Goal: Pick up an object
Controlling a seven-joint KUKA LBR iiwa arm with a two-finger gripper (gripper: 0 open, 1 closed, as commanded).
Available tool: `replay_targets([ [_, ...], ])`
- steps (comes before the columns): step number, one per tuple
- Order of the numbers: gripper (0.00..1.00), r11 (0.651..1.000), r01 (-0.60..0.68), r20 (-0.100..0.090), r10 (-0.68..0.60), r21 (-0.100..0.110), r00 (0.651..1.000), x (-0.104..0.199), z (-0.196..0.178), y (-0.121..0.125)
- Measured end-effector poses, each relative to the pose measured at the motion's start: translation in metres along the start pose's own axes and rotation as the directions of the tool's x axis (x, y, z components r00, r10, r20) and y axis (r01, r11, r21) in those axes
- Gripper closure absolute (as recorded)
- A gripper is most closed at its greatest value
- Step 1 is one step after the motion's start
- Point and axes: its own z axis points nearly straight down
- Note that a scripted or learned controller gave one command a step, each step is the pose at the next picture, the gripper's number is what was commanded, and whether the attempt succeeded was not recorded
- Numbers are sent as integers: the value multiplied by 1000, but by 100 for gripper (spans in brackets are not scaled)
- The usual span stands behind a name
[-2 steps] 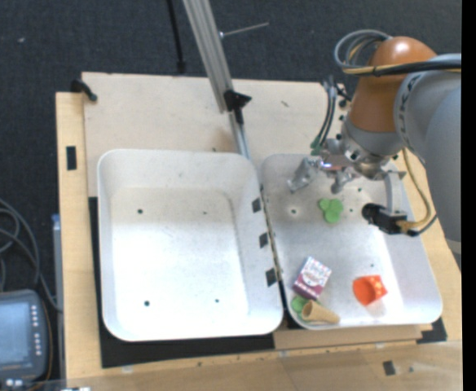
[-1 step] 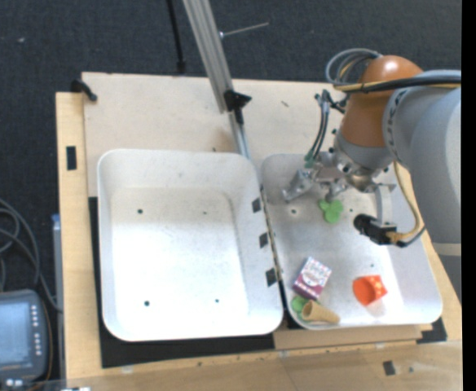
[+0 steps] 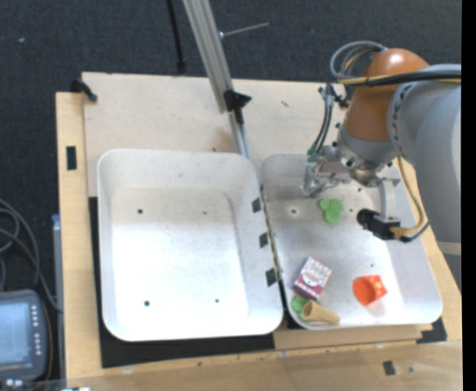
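The right bin [image 3: 401, 259] holds a green round-lobed piece [image 3: 331, 210], a purple and white box [image 3: 312, 277], an orange cup-like piece [image 3: 369, 289] and a tan cone with a green end [image 3: 315, 311] at the near edge. My gripper [image 3: 315, 182] hangs over the far left part of the right bin, just up and left of the green piece. Nothing shows between its fingers.
The left bin [image 3: 116, 177] sits beside the right one. A slanted metal pole [image 3: 213, 55] with a black clamp rises behind the bins. A black fitting [image 3: 374, 221] on a cable hangs under the arm near the green piece.
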Motion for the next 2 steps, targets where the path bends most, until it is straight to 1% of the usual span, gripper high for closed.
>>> replay_targets([
  [1,100,1000,0,0,0,-4,1000,-4,-65,1],
  [2,100,1000,11,-1,-11,-2,1000,0,-112,-1],
])
